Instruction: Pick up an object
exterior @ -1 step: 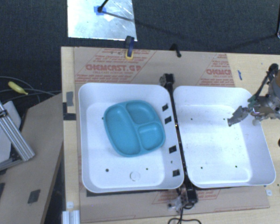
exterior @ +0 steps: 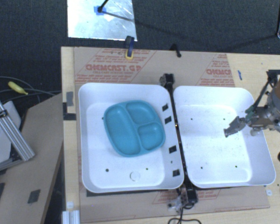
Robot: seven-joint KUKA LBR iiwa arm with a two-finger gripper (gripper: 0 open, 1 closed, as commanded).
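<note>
A blue divided plate (exterior: 132,128) lies flat in the middle of the left bin (exterior: 91,171). A small pale disc (exterior: 134,175) rests near that bin's front wall. My gripper (exterior: 241,131) hangs over the right side of the right bin (exterior: 256,174), far from the plate. Its two fingers stand apart, open, with nothing between them. The arm's wrist (exterior: 277,111) comes in from the right edge.
The two bins meet at a central ridge with black clips (exterior: 171,134). Both sit on a cardboard sheet (exterior: 112,66) over the bench. A metal frame (exterior: 9,129) stands at the far left, off the bench.
</note>
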